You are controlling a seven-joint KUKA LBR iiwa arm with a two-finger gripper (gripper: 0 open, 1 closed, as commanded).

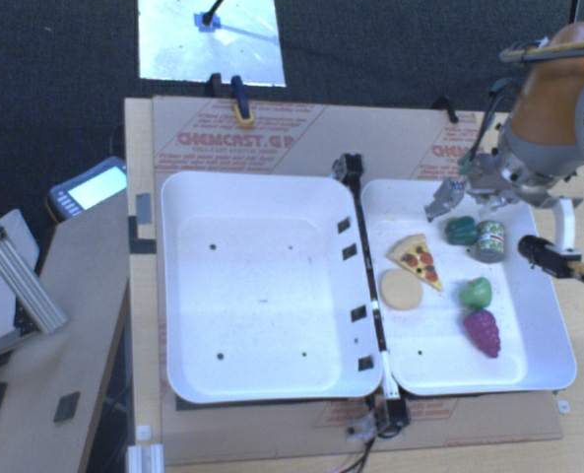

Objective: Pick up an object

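Over the right bin (543, 363), toward its back, the gripper (466, 197) hangs just above the floor, with nothing visible between its fingers. One grey finger (442, 201) is readable, angled down-left; the other is lost against the wrist hardware, so how far apart they stand can't be judged from this view. Closest items: a teal lump (460, 230), shape too blurry to identify, and touching its right side a small can (489, 241) with a green label, print unreadable. Gripper looks just above and left of the teal lump, contact not confirmable.

Further out in the same bin: pizza slice (416, 260) near the middle, pointing down-right; a round tan disc (402, 290) just below it, edges almost touching; green apple-like piece (477, 293) to the right; purple grape bunch (483, 332) just below that. A black part (543, 254) with a white bracket on the arm overlaps the bin's right rim and hides part of it.

Arm (559, 97) is cut off by the right edge, orange band showing at the top. Left bin (188, 264) sits beside the right one, black clips along the shared divider. Both rest on a cardboard sheet (272, 136); its red print is partly covered
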